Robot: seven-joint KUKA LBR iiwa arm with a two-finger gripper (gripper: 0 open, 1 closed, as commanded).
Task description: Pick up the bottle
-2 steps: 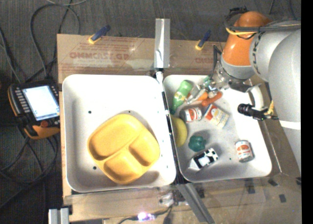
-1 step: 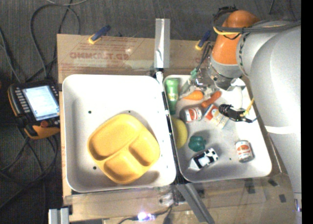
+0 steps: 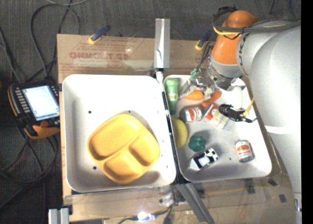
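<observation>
Approach step: pincer over the right bin's far edge, bottle not yet gripped.

My pincer (image 3: pixel 199 77) hung at the far edge of the right bin (image 3: pixel 259 169), just beside the green bottle (image 3: pixel 171 91), which lay in that bin's far left corner w/ a carrot (image 3: pixel 195 95) & a can (image 3: pixel 191 114) close by. Couldn't tell if pincer was open or closed. Next, I judged: shift toward the left wall, drop over the bottle, then close w/o catching the carrot.

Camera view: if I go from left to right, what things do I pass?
Tablet → yellow tray → green bottle → teal ball → can
</observation>
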